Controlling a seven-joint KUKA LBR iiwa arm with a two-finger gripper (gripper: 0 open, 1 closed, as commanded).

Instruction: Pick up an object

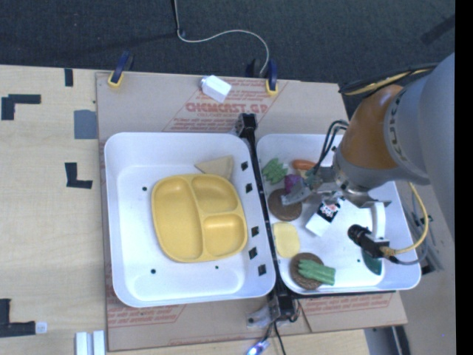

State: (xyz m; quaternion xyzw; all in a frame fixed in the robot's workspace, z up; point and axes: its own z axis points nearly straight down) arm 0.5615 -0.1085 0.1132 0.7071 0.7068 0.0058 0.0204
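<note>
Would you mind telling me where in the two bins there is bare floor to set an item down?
In the left bin, bare floor rings the yellow divided plate, widest along the near and left walls. The right bin is crowded: green toy, brown disc, yellow piece and the tool fill its left half.

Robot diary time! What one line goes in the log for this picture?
arm: over right bin | end effector: low among toys, near brown disc | yellow tray: left bin | pick: not confirmed

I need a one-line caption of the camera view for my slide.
KUKA arm reaching into the right bin of toy food; a yellow divided plate lies in the left bin.
</note>
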